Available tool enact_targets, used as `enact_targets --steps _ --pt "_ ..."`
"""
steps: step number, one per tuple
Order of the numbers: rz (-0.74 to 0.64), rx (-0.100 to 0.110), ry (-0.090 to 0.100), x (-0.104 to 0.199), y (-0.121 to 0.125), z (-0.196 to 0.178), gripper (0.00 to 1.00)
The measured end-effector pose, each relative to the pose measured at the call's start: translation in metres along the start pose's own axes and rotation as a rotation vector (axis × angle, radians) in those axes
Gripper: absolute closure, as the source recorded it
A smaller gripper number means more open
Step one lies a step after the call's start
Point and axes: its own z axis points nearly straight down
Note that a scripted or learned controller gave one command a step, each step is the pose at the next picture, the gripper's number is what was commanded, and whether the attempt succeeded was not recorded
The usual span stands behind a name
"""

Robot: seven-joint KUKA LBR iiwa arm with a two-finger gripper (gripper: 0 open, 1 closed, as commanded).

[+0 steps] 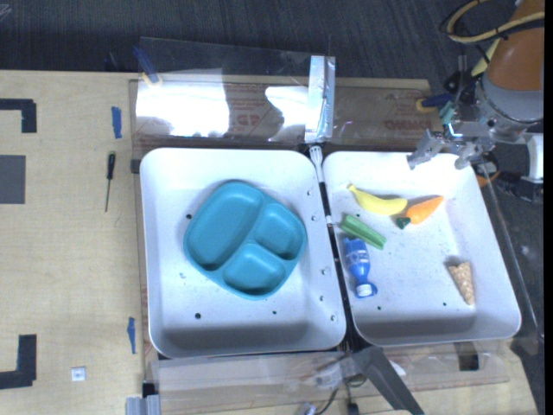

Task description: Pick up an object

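The arm (517, 67) comes in at the upper right corner, its orange band uppermost and the grey wrist below it, with yellow cables looped above. The gripper (448, 150) hangs over the far edge of the right bin (497, 318), above its back wall. Its fingers (423, 152) look spread apart, with nothing between them, though the metal parts are small and catch the light.

In the right bin, a banana (378, 201) lies near the back, its long axis running left to right with the left tip pointing up toward the far wall. Just beside it to the right lies a carrot (420, 210), tilted, its orange tip pointing up and right and its green end down and left, touching or nearly touching the banana. Below them a green pod (361, 230) runs slantwise from upper left to lower right. A blue bottle (357, 266) lies under it with its long axis nearly front to back and its white cap toward the near side. Well apart, near the right wall, a cone (462, 281) points its narrow end toward the near wall.

The left bin (164, 309) holds a blue divided plate (246, 238) with three sections, set around the middle.

Both bins sit on a wooden desk (60, 258), and a clear plastic sheet (233, 102) lies behind them.
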Motion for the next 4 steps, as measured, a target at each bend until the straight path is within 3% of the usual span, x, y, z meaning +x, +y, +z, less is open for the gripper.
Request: enact_targets --steps 1,2,3,4 --pt "0.217 -0.004 -0.001 -0.029 -0.016 0.115 0.0" --pt "0.227 -0.005 0.01 -0.034 -0.014 0.123 0.0" --pt "0.224 -0.009 0.003 -0.036 -0.013 0.111 1.0" --pt "0.166 -0.011 0.0 0.021 -0.004 0.025 1.0"
